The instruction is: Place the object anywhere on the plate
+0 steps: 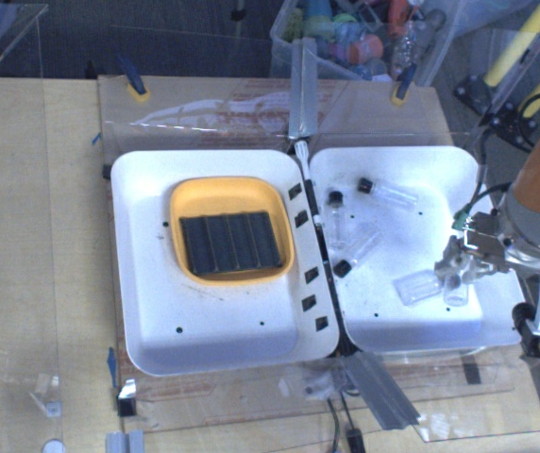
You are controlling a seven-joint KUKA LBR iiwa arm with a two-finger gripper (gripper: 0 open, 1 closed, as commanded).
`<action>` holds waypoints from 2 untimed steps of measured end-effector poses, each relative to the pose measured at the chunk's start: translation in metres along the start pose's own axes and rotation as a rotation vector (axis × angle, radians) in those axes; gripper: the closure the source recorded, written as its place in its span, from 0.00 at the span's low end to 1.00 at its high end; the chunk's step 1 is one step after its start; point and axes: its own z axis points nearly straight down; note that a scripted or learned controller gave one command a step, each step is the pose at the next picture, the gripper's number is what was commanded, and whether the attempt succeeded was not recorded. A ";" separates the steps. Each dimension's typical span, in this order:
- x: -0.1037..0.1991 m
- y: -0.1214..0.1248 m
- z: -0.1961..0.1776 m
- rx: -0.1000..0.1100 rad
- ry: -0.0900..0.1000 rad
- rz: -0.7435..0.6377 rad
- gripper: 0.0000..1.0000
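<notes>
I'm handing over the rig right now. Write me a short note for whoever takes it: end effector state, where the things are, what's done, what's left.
End effector: low over the right bin, near its right edge; open or shut is not readable from this view.
Objects: several clear vials with black caps lie in the right bin; one lies just left of the end effector, and whether it is gripped is unclear.
Plate: yellow, in the left bin, with a dark ridged block on it.
Done: no vial on the plate yet.
Left: grasp one, carry it across, set it on the plate.
</notes>
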 end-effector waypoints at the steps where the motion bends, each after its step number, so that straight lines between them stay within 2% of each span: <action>1: 0.006 0.015 -0.025 -0.004 -0.001 -0.249 1.00; 2: -0.010 0.043 -0.056 -0.006 -0.001 -0.446 1.00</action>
